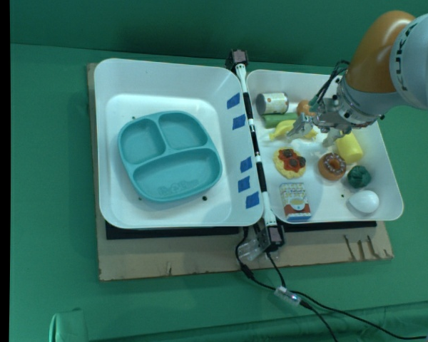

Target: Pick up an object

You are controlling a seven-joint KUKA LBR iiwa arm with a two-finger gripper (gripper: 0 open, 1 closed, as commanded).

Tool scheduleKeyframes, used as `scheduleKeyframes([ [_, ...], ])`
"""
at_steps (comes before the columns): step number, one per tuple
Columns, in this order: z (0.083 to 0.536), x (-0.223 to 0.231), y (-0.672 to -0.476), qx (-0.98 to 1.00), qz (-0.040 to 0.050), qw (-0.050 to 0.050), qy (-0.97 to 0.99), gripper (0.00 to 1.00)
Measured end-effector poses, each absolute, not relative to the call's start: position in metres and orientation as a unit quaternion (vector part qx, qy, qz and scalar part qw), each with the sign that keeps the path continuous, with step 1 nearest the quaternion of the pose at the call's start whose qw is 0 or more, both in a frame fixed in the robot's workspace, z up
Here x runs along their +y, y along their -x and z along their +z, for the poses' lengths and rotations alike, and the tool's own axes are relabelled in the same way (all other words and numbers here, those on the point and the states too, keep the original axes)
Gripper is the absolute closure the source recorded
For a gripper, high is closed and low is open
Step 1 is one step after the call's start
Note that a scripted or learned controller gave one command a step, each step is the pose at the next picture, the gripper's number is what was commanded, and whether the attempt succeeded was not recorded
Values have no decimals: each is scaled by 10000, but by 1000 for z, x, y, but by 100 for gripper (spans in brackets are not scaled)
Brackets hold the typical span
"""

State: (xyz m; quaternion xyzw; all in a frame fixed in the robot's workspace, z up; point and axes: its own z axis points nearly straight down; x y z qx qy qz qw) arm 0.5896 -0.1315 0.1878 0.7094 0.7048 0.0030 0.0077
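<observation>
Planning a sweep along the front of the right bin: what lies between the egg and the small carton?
In the camera view, bare white bin floor separates the egg from the carton; the donut sits farther back.

Green cloth [50, 155] over the bench.

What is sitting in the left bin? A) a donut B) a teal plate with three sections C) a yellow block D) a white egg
B: the teal plate with three sections lies alone in the left bin, while the toy foods sit in the right bin.
</observation>
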Motion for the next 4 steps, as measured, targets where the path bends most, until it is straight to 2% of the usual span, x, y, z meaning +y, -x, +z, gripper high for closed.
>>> scheduleKeyframes([
  [1,204,-135,-593,7024,63,159,-7115,100],
  [2,204,-135,-593,7022,63,157,-7118,0],
  [3,192,-142,-506,7032,93,158,-7107,0],
  [4,198,-155,-468,7046,11,1,-7096,0],
])
